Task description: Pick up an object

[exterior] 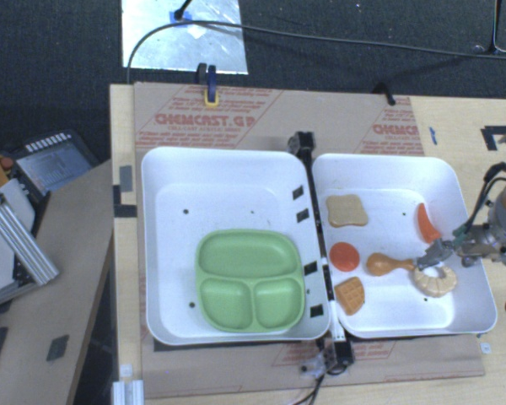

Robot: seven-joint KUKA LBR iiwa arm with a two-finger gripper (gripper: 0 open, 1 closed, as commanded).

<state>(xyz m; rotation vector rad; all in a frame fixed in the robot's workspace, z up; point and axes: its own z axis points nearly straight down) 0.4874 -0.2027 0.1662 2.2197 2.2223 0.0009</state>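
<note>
Two shallow white bins sit side by side on the bench. The left bin (164, 184) holds a green divided plate (250, 278) with three compartments, lying toward the near side of that bin.

The right bin (388, 175) holds the small toy foods, and the pale ring-shaped donut (436, 280) serves as the marker here. Just left of the donut, and touching it or nearly so, lies a tan drumstick (385, 265). Further left of the donut is a round red-orange piece (345, 256), and below that piece an orange waffle-like square (350, 294). Up and to the left of the donut rests a beige slice of bread (347, 211). Up and slightly to the side of the donut, by the bin's far right wall, lies an orange-red carrot-like stick (427, 223).

The gripper (439, 255) reaches in from the right and hangs directly above the donut, its tips at the donut's upper edge (whether they are spread or closed I cannot tell at this size). Nothing can be seen held between them.
</note>
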